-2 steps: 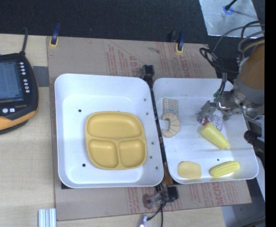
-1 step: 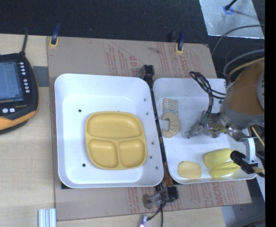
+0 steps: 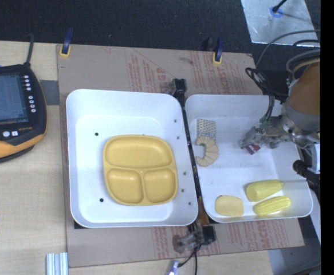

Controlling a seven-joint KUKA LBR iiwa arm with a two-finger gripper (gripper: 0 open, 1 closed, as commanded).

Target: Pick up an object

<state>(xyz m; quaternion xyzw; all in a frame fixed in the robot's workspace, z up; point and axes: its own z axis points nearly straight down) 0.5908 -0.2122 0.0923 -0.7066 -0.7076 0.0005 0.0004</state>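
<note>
Gripper (image 3: 252, 142) at right bin's (image 3: 235, 105) upper right, finger state unclear. Corn cob (image 3: 271, 205) lower right looks light, stiff plastic; grasp across its middle.

glossy plastic bins (image 3: 86, 105), matt yellow tray (image 3: 139, 169)

Arm: enters at the right edge of the frame, upper-middle height, grey with an orange band (image 3: 307, 90) showing above the wrist.
Wrist: angled down and toward frame left, cables looping over it at the upper right.
Gripper (image 3: 257, 140): right-centre of the frame, pointing down-left, lowest part of the arm; its tip is small and blurred.
</note>
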